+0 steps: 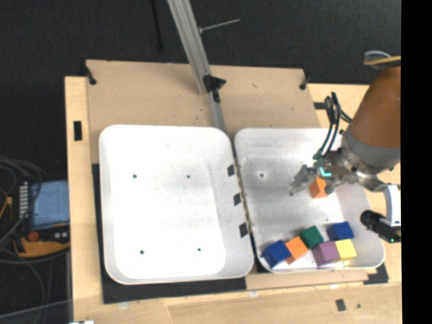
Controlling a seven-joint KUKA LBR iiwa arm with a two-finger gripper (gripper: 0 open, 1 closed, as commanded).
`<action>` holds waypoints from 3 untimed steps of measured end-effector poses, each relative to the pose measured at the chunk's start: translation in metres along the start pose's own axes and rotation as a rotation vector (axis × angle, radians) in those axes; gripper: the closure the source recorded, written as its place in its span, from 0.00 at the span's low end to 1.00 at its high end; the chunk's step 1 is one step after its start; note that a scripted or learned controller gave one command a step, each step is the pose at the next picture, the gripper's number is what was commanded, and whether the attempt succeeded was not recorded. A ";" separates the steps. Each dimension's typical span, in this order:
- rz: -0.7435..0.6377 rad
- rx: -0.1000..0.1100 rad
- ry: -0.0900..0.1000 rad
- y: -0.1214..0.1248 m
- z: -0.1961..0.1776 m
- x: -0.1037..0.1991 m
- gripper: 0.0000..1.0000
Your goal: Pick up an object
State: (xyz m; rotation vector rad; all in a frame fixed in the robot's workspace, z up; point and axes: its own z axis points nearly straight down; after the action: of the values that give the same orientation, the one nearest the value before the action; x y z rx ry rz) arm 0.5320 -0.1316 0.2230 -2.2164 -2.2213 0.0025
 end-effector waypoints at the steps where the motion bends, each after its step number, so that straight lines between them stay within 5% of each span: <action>1: 0.002 -0.005 -0.001 0.001 -0.002 0.000 0.00; 3: 0.004 -0.002 -0.002 -0.006 0.089 -0.016 0.00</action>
State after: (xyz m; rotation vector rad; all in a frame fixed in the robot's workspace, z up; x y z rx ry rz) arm 0.5261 -0.1472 0.1343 -2.2225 -2.2188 0.0030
